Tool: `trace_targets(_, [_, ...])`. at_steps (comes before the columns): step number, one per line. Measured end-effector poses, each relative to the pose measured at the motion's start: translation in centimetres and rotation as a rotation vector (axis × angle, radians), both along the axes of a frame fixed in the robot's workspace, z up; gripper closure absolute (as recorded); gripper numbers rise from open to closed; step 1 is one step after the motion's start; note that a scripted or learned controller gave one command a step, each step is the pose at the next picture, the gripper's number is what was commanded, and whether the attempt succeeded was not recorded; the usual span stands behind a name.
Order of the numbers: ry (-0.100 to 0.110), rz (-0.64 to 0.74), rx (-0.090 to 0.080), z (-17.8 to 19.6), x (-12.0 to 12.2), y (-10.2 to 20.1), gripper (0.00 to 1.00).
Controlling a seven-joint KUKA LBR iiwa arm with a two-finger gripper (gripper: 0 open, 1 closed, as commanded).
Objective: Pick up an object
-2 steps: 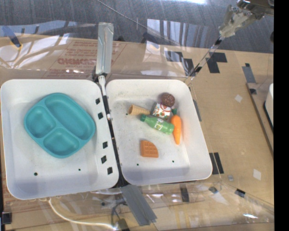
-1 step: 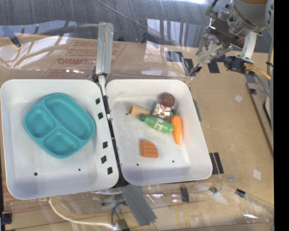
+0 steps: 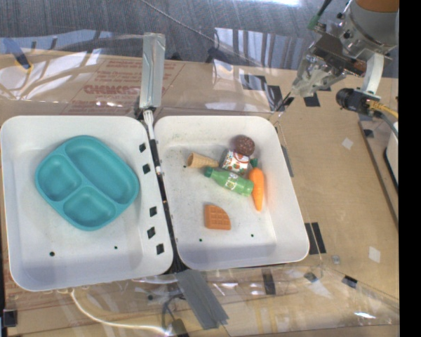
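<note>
We see the gripper [image 3: 299, 90] up at two o'clock, hanging over the bare bench [image 3: 337, 181] just outside the right bin's [image 3: 196, 248] far right corner, and whether it is open or closed we cannot tell from here; nothing shows in its grasp. The arm [image 3: 370, 9] comes in from the top right corner. Down in the right bin the pieces crowd toward its two o'clock part: a bottle [image 3: 229, 180] lies flat with its long axis running from ten o'clock to four o'clock, narrow neck toward ten. Its four o'clock end touches a carrot [image 3: 258, 188], which lies nearly along twelve to six, green top toward twelve, close to the bin's right wall. A can [image 3: 234, 162] sits just beside the bottle on its twelve o'clock side, and a brown ball [image 3: 244, 145] touches the can at one o'clock. A cone [image 3: 202, 161] points its open mouth toward nine, tip toward the can. A waffle [image 3: 217, 217] lies alone toward six o'clock, well apart from the cluster, with open floor all round it. The bin's left half and near strip give us free room. In the left bin [image 3: 28, 258] a plate [image 3: 87, 181] lies tilted, long axis ten to four, with white floor around every edge.
</note>
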State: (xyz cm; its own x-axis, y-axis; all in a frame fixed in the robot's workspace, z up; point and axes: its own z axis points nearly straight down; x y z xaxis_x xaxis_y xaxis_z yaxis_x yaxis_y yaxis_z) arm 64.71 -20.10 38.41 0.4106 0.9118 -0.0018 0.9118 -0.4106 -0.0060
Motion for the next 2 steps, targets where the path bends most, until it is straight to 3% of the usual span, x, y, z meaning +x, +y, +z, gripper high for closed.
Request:
trace_targets(1, [-0.012,0.003,-0.003,11.3,0.9,0.3,1.00])
trace_targets(2, [0.005,-0.072,0.000,1.3,0.9,0.0,1.00])
